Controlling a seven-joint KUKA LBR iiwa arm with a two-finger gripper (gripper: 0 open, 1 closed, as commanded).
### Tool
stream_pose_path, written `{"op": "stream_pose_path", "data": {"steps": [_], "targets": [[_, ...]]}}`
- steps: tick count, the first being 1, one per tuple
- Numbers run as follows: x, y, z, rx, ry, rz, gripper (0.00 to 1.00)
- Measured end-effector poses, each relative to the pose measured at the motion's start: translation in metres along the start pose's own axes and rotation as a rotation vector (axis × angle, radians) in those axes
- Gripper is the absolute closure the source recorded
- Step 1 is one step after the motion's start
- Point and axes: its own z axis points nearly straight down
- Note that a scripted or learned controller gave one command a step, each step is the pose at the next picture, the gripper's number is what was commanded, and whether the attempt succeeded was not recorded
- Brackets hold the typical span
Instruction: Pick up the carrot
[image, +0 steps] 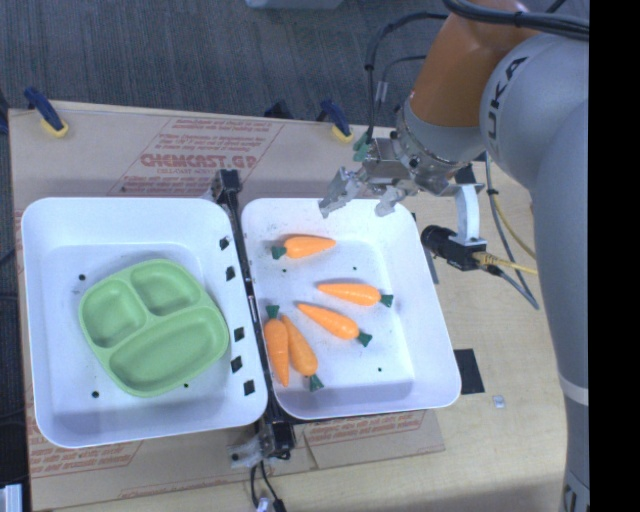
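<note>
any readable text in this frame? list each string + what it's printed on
"CHEMCAST GP": red print on the brown sheet behind the bins; letters soft, so the reading is likely, not certain.
Smaller red lines above and below it: too blurred to read.
"KUKA": dark letters on the grey arm, partly seen.
Red print on the sheet's front edge: too small to read.

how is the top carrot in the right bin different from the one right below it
The top carrot lies with its green stem end toward the left bin; the carrot below it has its green end pointing the opposite way. The top carrot sits nearer the bin's far wall and the gripper; the carrot below it lies nearer the bin's middle, toward its right wall. Both are orange, lie roughly crosswise, look similar in size, and touch nothing else.
</note>
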Motion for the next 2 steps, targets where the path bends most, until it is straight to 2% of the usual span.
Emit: {"op": "stream_pose_path", "data": {"steps": [1, 2], "targets": [[-0.022, -0.025, 0.168, 0.003, 0.001, 0.0, 0.0], [-0.027, -0.072, 0.186, -0.012, 0.001, -0.004, 0.0]]}}
